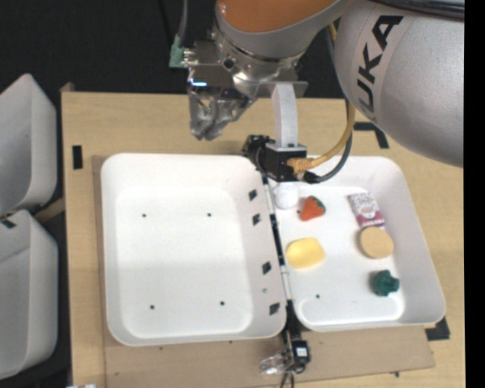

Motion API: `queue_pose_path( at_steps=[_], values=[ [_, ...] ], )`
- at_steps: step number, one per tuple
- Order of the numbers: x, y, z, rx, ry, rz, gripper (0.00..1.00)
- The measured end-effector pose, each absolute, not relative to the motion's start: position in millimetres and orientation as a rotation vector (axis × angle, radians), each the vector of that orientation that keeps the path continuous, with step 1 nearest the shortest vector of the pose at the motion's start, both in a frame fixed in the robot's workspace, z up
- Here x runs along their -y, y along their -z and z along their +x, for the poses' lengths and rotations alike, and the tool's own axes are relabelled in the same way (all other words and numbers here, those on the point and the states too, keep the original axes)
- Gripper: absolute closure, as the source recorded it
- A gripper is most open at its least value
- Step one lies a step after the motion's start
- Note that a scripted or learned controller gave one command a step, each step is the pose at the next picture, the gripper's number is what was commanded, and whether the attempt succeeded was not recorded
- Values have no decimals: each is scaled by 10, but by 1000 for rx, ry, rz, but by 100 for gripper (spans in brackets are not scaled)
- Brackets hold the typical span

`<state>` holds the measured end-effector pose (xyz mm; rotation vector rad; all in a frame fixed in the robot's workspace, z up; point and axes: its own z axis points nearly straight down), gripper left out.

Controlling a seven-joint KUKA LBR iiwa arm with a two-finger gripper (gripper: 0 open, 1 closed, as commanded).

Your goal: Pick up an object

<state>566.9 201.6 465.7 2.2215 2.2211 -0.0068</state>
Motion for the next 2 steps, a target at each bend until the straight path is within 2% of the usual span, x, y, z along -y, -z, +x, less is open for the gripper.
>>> queue_pose_path(
  at_steps=[1, 2],
  values=[
    [-1054, -4849, 5120, -2214, 1, 2228, 100],
    [-677, -4088, 4888, -2220, 10, 2227, 100]
  ],
)
